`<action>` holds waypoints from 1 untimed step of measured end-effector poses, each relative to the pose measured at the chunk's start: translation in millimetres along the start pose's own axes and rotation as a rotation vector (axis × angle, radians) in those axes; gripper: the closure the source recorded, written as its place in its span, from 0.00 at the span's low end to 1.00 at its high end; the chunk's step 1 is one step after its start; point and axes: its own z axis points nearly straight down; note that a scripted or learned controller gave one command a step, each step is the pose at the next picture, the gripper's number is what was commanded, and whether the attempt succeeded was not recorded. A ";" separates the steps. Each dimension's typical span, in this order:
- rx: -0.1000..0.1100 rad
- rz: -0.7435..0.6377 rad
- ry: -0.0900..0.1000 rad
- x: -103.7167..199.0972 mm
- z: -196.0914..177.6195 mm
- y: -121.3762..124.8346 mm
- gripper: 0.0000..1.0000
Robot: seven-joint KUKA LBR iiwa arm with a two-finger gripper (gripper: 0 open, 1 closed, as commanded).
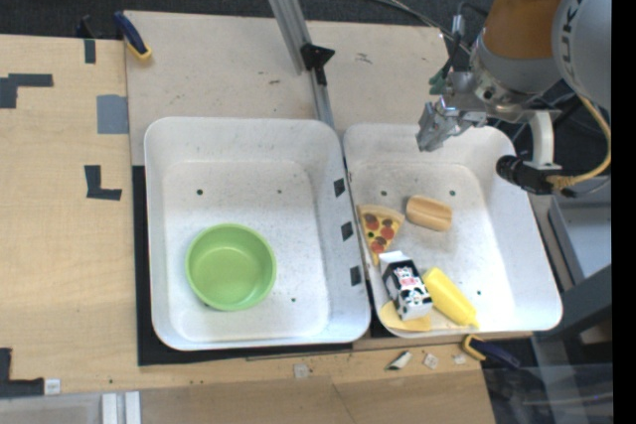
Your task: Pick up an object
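Hovering: my claw (435, 136) over right bin (517, 243) back edge; finger gap, cannot tell.
Bowl: green bowl (232, 265) in left bin (164, 213); probably light, stiff, take the rim.
Bun: bread piece (428, 212) mid right bin, likely light, grip across.
Room: open floor around bun; pizza slice (379, 229) hugs the divider.

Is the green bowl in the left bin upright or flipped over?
Upright. The green bowl sits in the left bin with its open mouth facing up; its rim and inner floor are visible, with nothing inside.
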 end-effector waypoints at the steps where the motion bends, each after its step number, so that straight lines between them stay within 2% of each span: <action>1: 0.002 0.000 0.000 47.2 1.6 -26.3 1.00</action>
